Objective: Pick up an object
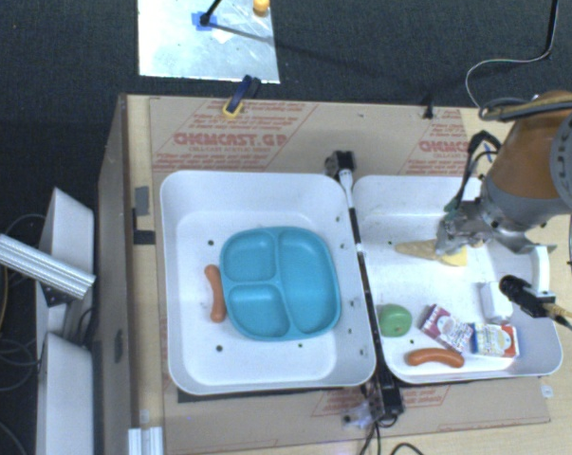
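Red sausage (pixel 434 356) at right bin's (pixel 380 207) front; hand (pixel 453 242) over yellow wedge (pixel 428 249), grip state indiscernible.

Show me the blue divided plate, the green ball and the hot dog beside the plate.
blue divided plate (pixel 279 282), camera view, centre ridge between compartments.
green ball (pixel 395 320), camera view, its top.
hot dog (pixel 214 293), camera view, its middle.

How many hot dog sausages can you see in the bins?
2. One sausage lies in the left bin, just left of the blue plate. The other sausage lies near the front edge of the right bin, below the green object.
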`<act>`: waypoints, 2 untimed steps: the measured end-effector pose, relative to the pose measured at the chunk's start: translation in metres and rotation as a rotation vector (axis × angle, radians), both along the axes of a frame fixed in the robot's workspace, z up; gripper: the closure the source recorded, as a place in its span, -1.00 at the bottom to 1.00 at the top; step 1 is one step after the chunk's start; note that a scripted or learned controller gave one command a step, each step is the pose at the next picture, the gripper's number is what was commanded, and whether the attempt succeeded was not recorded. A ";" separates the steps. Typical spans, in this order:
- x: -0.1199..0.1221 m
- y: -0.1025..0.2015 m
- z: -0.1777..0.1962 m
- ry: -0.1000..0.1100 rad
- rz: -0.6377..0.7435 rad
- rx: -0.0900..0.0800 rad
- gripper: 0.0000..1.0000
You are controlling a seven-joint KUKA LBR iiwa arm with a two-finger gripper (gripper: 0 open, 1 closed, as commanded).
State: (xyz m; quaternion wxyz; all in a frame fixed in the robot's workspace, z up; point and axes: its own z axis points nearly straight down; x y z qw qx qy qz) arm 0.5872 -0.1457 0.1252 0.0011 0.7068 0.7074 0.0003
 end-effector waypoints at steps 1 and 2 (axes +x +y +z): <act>0.000 0.001 0.000 0.000 0.001 0.001 -1.00; 0.025 -0.038 -0.041 0.001 0.000 0.000 -1.00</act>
